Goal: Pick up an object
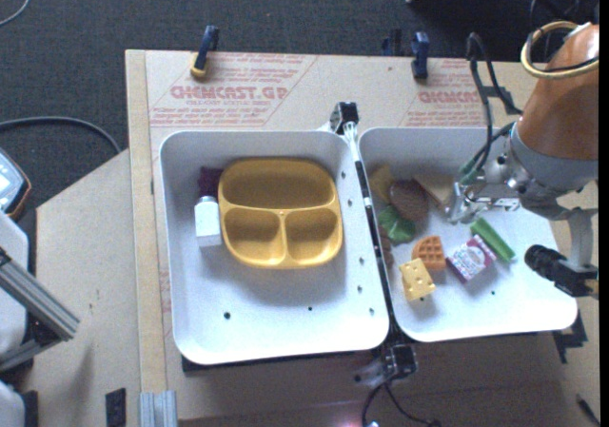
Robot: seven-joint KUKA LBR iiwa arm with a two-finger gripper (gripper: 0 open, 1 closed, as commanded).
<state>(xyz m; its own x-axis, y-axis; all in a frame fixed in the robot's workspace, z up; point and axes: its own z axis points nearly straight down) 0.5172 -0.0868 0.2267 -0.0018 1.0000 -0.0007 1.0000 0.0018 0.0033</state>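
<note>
The grey KUKA arm with its orange band (561, 83) enters from the right edge of the frame, its bulky wrist filling the upper right. It bends down and leftward, ending in the two-finger metal gripper (463, 206) at right of centre, pointing down. Dark cables run along the wrist's left side.

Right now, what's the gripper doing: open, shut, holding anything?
Gripper: low in the right bin, just above the green block; open or shut cannot be told, and no object is visibly held.
</note>
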